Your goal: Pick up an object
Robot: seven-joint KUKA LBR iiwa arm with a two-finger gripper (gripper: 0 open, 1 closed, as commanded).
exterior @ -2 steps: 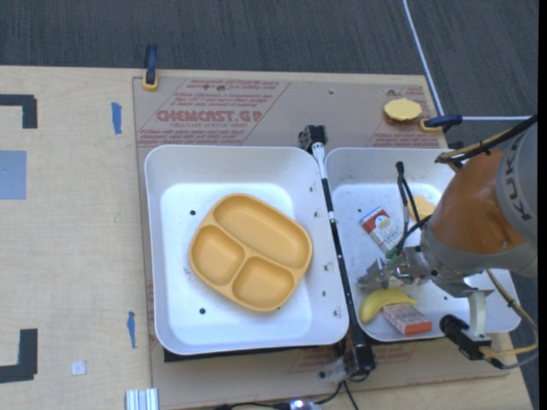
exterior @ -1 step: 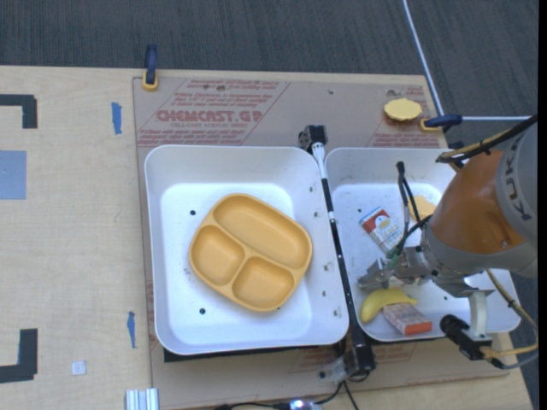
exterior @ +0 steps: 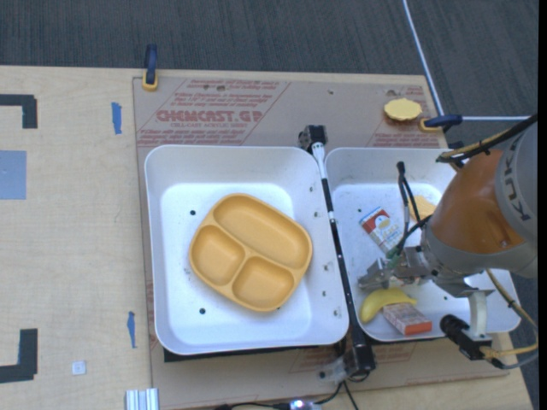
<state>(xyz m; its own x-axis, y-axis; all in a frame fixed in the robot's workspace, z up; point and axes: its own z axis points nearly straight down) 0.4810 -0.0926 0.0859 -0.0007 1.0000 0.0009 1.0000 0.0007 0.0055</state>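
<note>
In the right bin (exterior: 363, 186), my gripper (exterior: 383, 274) hangs low just above the yellow banana (exterior: 385, 301), which lies near the bin's front edge. A small red box (exterior: 407, 319) lies to the right of the banana. A white and red carton (exterior: 380, 227) rests a little behind the gripper. Part of a yellow object (exterior: 422, 207) peeks out from behind the arm's orange band (exterior: 474, 203). I see nothing held by the gripper.
The left bin (exterior: 171, 229) holds a yellow divided plate (exterior: 249, 252). A black divider rail (exterior: 332, 229) runs between the bins. A yellow disc (exterior: 402, 109) sits on the cardboard behind the right bin. Cables trail over the right bin's back.
</note>
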